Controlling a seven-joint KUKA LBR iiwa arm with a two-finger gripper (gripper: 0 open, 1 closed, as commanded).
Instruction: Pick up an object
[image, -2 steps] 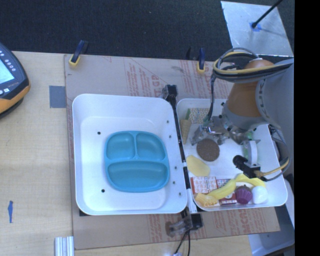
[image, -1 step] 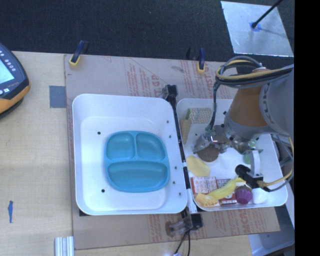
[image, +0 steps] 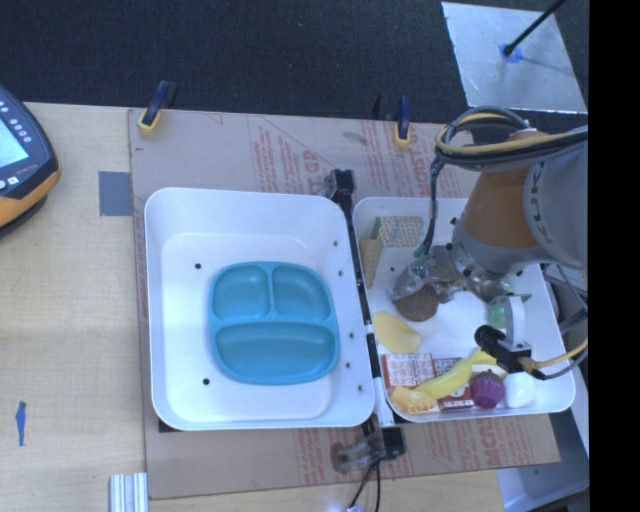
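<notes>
My gripper (image: 428, 280) is down in the right bin (image: 556, 316), near its middle, under the grey wrist with the orange band. It sits right over a brown lumpy object (image: 419, 304). Just in front lie a pale yellow piece (image: 396, 331), a yellow banana (image: 450, 377), a red and white packet (image: 410, 370), a purple ball (image: 488, 389) and a white piece (image: 521, 390). A green and tan sponge-like block (image: 396, 232) lies at the bin's far end.
The left bin (image: 175, 300) holds a blue divided plate (image: 272, 322). A black clamp (image: 341, 184) stands between the bins at the back. Cables (image: 480, 128) loop over the arm. An orange and grey pendant (image: 22, 150) lies at the bench's left.
</notes>
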